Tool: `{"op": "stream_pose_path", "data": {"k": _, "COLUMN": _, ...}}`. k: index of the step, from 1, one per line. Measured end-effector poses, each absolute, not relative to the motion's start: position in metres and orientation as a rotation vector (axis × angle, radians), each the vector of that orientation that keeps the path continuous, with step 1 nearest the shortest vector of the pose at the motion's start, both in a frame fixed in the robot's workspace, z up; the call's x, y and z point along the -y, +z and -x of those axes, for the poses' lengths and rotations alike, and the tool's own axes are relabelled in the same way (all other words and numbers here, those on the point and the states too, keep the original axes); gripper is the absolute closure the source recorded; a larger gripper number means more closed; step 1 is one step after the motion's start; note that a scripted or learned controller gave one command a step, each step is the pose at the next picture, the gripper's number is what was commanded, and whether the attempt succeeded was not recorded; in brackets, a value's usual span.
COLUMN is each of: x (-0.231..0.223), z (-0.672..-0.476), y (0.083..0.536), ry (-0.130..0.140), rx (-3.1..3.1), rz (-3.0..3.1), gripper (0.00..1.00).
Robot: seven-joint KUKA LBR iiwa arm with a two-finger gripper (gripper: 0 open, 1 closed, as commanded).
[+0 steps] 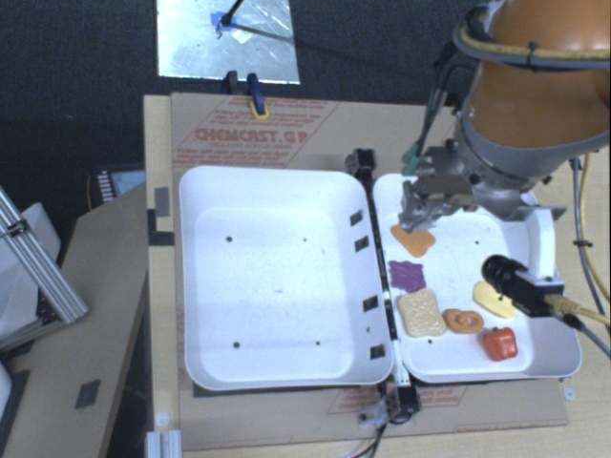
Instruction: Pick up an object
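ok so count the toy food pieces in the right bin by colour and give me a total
Orange: 2, a flat piece under the hand and a ring
Purple: 1, a grape bunch
Tan: 1, a cracker
Yellow: 1, a piece partly behind the black part
Red: 1, a pepper
Total: 6

One camera sits high above the desk (286,127) and looks down at a slant. It sees both white bins whole, the left bin (277,275) and the right bin (549,351). The arm (539,74) comes in from the right, big and close to the camera.
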State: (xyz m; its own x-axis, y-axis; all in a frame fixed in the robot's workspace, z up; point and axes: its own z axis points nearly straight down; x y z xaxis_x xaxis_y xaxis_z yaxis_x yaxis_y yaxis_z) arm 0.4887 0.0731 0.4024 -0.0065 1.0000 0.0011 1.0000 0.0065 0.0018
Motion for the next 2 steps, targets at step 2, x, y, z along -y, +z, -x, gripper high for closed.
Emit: {"op": "stream_pose_path", "data": {"k": 2, "x": -0.164, "z": -0.485, "y": 0.397, "ry": -0.011, "rx": -2.237, "rz": -2.214, "gripper": 1.00}}
